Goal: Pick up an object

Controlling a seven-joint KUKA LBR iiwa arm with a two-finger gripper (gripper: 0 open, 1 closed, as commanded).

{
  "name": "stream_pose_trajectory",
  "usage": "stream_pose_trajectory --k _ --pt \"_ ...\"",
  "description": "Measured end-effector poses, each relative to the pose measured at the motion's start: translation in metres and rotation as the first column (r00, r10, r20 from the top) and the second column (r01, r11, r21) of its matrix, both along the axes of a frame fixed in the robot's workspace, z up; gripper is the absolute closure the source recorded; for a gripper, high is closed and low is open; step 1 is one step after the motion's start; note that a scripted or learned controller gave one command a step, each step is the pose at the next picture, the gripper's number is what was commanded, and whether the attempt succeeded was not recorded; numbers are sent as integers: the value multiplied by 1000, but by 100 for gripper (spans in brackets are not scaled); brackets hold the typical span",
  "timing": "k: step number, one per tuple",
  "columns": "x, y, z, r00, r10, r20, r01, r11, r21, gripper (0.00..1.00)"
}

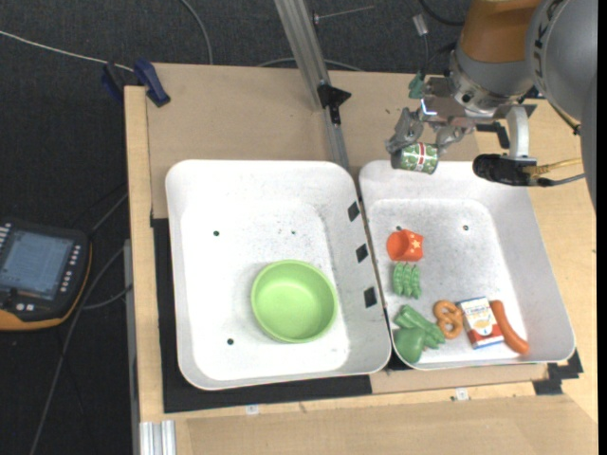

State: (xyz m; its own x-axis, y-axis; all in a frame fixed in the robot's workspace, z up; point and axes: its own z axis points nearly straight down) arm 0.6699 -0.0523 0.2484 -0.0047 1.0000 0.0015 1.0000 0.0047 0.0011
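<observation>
- Camera view: gripper [418,146] above the far edge of the right bin [541,273], fingers clamped on a small green can [418,157], lifted.
- Right bin: orange-red toy [406,245], green pieces [406,280], pretzel [447,317], small carton [481,322].
- Left bin [190,254]: green bowl [293,300].

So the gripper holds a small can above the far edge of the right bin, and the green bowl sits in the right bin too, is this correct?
Not quite. The bowl sits in the left bin, not the right bin. The camera view shows this. The rest stands: the gripper holds the can above the right bin's far edge.
</observation>
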Motion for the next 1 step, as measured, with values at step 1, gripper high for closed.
stream_pose_trajectory --k 1 --pt "1 49 -4 1000 0 -1 0 1000 0 100"
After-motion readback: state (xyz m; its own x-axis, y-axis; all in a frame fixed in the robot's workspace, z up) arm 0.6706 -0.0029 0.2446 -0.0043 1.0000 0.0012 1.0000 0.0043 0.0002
